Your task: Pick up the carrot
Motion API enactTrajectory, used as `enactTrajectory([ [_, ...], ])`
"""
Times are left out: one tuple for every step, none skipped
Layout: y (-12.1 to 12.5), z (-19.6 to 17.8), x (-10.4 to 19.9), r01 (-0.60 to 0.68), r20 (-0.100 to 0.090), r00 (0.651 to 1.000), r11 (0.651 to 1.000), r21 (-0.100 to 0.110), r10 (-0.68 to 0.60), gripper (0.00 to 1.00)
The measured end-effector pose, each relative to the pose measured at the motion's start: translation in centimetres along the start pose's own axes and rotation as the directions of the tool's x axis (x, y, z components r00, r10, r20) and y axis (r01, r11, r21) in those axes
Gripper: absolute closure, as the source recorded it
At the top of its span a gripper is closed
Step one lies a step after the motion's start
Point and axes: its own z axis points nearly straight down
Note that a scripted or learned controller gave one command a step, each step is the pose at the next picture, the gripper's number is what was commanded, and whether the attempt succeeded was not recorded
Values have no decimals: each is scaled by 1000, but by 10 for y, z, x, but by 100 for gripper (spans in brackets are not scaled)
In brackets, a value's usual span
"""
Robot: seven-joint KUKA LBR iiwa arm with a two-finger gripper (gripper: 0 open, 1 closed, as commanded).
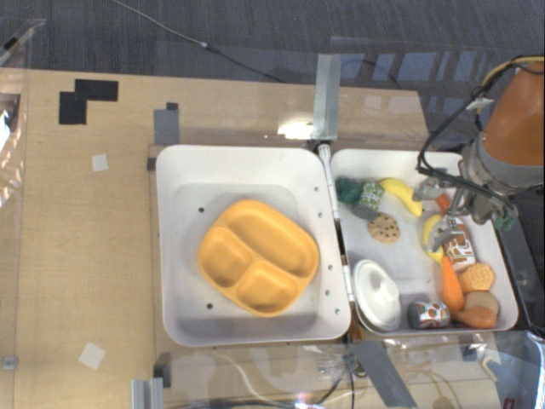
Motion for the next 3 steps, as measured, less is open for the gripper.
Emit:
enactTrajectory([
  [-29,90,71,47,8,999,999,3,-47,0],
  [-28,78,68,54,16,998,999,5,-54,100],
  [-28,77,66,53,21,998,999,6,-53,0],
])
